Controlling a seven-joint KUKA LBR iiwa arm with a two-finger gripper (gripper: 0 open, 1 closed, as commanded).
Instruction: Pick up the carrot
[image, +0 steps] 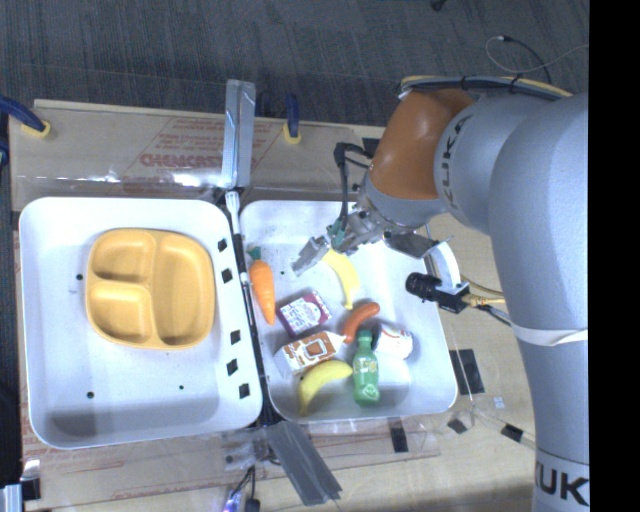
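The carrot (263, 288) is orange with a small green top. It lies along the left wall of the right bin (432, 390), its tip pointing toward the front. My gripper (308, 256) hangs over the back of that bin, slanting down to the left. Its tip is a short way right of the carrot's green end and apart from it. Nothing shows in the gripper.
Crowded in the right bin are a purple carton (303, 312), a brown carton (309, 350), two bananas (322, 380) (344, 276), a green bottle (366, 372), a red-orange piece (360, 317) and a white item (396, 343). The left bin (50, 400) holds a yellow divided plate (152, 286).
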